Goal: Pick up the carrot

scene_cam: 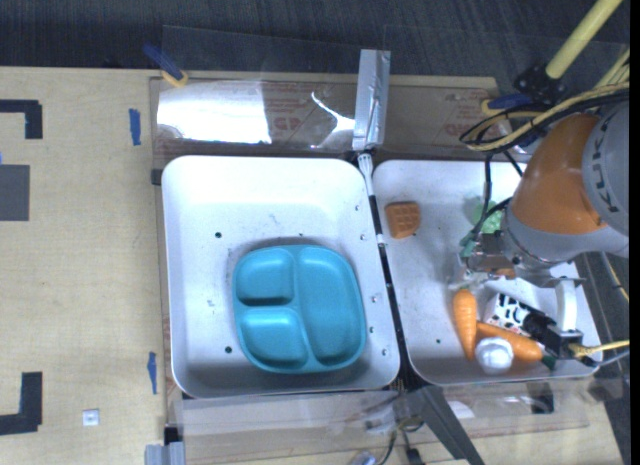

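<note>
In the camera view, the carrot (465,319) is seen lying in the right bin (425,283), near its front edge, just beside an orange bottle with a white cap (503,347). The gripper (487,258) is positioned just above the carrot; its grip state cannot be told. A blue divided tray (298,305) is held in the left bin (200,213).

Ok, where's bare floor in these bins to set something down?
Left bin: bare floor around the blue tray, widest along the back and left wall. Right bin: free patch in the middle-left, between the orange block and the carrot. Crowded at the front right, where the carrot, bottle and arm bunch together.
</note>
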Robot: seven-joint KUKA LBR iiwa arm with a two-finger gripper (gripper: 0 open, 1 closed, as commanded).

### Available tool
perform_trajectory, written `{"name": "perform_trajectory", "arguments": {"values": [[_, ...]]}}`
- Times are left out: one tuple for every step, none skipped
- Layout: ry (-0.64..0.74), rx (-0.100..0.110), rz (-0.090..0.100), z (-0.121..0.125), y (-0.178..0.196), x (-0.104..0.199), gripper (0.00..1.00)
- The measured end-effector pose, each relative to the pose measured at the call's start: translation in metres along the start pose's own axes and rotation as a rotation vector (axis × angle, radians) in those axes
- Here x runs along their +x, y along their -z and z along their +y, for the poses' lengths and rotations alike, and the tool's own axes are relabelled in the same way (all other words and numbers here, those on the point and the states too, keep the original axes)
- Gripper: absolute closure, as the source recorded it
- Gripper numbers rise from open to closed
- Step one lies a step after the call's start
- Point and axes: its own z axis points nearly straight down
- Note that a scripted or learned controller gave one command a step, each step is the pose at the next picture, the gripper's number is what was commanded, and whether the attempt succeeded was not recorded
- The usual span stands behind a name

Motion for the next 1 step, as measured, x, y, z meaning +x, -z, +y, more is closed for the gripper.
{"name": "perform_trajectory", "arguments": {"values": [[-0.029, -0.010, 0.000, 0.0242, 0.0939, 0.0602, 1.00]]}}
